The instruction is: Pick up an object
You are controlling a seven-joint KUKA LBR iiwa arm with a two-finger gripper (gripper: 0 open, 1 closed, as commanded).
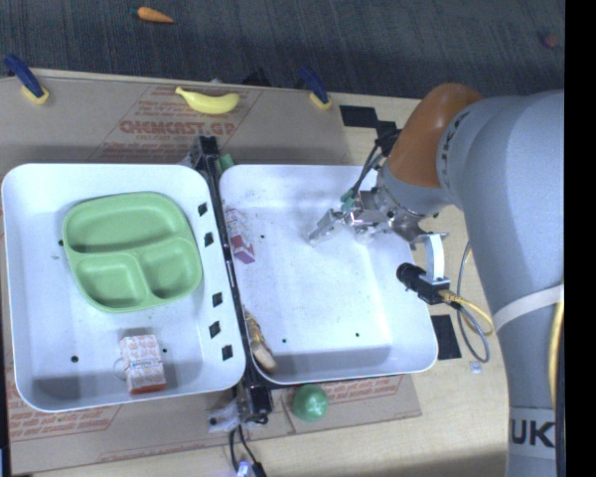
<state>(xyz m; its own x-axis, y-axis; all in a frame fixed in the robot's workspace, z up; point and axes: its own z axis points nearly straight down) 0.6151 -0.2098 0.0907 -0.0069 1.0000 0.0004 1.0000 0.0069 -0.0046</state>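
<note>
- The gripper (325, 229) is low in the right bin (377, 351), near its back part; how far it is open I cannot tell, and nothing is seen held in it.
- The nearest object is a small red and white packet (240, 237), lying against the left wall of this bin, near the divider.
- It looks light, thin and a little soft, so it may slip or bend; I would take it across its narrow sides, away from the wall.
- The left bin (20, 266) has a green divided tray (129, 248) and a small carton (142, 362).

"UK" on the arm (529, 431)
</note>
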